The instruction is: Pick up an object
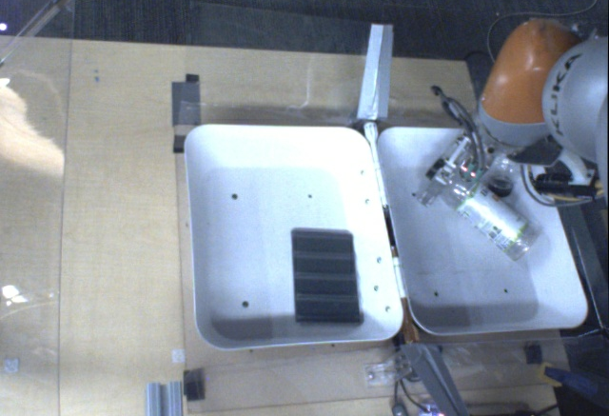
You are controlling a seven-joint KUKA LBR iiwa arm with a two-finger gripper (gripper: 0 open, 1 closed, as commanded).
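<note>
Inside two bins [285,143], one black block [326,275]; hand [447,178] grip unclear.

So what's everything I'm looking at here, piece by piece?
bins: 2, white, side by side on the bench, left bin, right bin
ridged block: 1, black, lying flat in the left bin, toward its near right part
clear plastic bottle: 1, transparent, lying tilted in the right bin, by the gripper
bench: 1, light wood, under both bins
arm: 1, grey with an orange band, reaching in from the right
gripper: 1, metallic, over the right bin beside the bottle
</note>
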